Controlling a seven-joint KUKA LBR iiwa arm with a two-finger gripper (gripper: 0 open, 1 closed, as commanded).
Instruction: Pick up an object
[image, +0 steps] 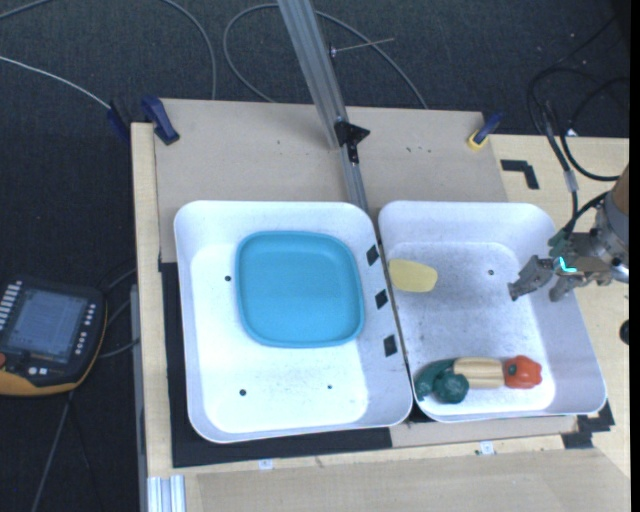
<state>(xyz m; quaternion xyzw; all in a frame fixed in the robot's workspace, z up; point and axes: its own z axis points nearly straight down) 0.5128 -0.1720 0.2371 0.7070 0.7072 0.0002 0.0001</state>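
In the right bin (455, 225) lie a pale yellow piece (412, 276) near its left wall, and along the front wall a dark green object (443, 384), a tan stick (479, 372) and a red-orange object (522, 373) in a row. My gripper (545, 280) hangs over the right side of that bin, well above and to the right of these things. Its two dark fingers are spread apart with nothing between them.
The left bin (210, 340) holds a shallow blue square plate (300, 288). A metal pole (320, 70) slants down to the divide between the bins. A handheld pendant (45, 335) lies off the bench at the left. Cables run at the top right.
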